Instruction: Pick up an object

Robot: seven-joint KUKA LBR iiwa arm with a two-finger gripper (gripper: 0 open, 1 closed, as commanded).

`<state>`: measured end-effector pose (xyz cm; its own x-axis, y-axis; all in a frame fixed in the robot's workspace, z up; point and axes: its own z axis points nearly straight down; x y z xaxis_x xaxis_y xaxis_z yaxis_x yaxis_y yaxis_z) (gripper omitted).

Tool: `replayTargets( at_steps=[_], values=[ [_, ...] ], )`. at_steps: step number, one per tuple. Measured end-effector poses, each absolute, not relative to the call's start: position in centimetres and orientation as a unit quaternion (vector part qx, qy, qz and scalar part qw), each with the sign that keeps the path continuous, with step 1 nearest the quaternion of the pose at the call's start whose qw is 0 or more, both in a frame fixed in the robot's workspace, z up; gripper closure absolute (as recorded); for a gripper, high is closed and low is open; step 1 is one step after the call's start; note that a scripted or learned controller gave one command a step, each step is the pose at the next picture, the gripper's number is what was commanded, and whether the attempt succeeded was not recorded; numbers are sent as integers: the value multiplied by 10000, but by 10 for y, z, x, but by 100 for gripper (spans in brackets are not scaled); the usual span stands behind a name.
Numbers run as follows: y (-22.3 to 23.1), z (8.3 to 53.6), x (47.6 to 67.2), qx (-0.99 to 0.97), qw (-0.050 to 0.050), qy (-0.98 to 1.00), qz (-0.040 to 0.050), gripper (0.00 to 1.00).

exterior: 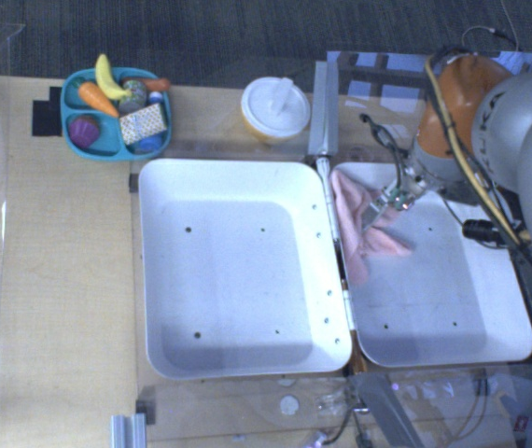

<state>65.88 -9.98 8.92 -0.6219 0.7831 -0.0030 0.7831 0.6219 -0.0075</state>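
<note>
We see the robot's two-finger pincer (pixel 385 205) lowered into the right-hand shallow white bin (pixel 453 334), near its far left corner, its tips pressed into a crumpled pale pink cloth (pixel 364 236); whether the fingers are spread or pinched we cannot tell. The cloth lies bunched along the bin's left wall, draping up that edge. We judge it light, soft and limp, sure to sag and slip, so a raised fold in the middle suits a grip better than a flat edge. The left-hand white bin (pixel 238 269) sits alongside, touching.
</note>
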Motion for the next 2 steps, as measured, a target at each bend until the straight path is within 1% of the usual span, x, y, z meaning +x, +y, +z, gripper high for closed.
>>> replayTargets(
  at_steps=[1,2],
  values=[
    [-91,90,654,-4459,-59,-8951,-5,0],
    [-90,103,657,-4449,-97,-8955,-29,100]
  ],
)
